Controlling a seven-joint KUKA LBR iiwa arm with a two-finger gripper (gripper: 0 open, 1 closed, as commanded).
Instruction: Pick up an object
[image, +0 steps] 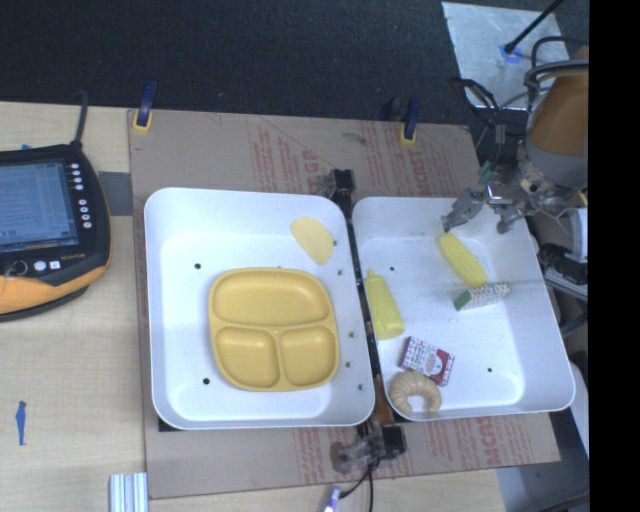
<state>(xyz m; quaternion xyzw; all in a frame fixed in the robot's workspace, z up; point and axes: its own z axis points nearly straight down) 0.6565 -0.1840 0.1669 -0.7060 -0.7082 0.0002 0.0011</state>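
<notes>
The claw hangs over the far edge of the right bin, its fingers spread apart and holding nothing, so the approach step seems to be in hand. The corn cob lies nearest, just beside it; next the claw must drop over it and close.

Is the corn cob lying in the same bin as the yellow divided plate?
No, the corn cob lies in the right bin, while the yellow divided plate sits in the left bin.
</notes>
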